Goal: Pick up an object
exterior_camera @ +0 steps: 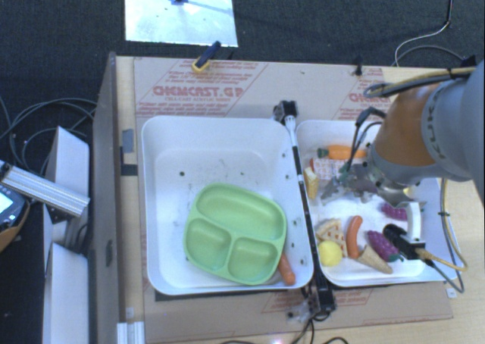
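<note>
My gripper (338, 186) reaches down into the right bin (433, 270) near its left middle. It hangs just below a pink-and-white packet (326, 169) and an orange carrot (338, 153). A yellow wedge (311, 181) lies to its left against the bin wall. Below it lie crackers (327, 229), a lemon (330, 253), a sausage (353, 235), a purple eggplant (379, 243) and a cone (374, 260). I see nothing clearly held. The grey wrist and orange band (402, 134) hide part of the bin's right side.
The left bin (212, 145) holds a green divided plate (235, 234) and a small orange carrot (286, 270) at its lower right. A black clamp (286, 111) sits on the ridge between the bins. Cables run along the right edge.
</note>
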You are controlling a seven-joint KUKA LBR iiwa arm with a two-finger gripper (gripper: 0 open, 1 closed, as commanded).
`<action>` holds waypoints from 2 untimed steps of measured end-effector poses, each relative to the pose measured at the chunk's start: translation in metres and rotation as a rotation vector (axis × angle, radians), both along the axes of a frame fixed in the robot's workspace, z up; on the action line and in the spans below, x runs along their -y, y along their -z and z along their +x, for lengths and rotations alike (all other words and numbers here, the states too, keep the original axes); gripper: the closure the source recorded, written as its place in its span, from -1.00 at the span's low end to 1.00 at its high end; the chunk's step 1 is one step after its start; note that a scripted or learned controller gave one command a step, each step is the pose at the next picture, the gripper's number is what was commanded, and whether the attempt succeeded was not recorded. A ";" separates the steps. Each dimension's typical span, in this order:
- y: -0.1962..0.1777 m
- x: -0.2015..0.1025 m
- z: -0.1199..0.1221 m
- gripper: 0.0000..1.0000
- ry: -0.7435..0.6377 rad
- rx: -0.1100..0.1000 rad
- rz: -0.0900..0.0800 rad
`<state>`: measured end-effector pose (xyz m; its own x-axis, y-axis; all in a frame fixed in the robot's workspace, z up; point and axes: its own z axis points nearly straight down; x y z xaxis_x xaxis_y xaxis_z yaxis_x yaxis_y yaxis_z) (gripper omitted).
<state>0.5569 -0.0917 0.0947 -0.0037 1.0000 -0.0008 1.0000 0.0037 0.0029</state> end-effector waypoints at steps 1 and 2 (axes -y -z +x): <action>0.014 0.000 0.098 -1.00 0.005 -0.023 0.004; 0.002 0.001 0.099 1.00 0.000 -0.017 0.001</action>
<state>0.6564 -0.0923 0.0927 -0.0033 1.0000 -0.0001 0.9999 0.0033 -0.0138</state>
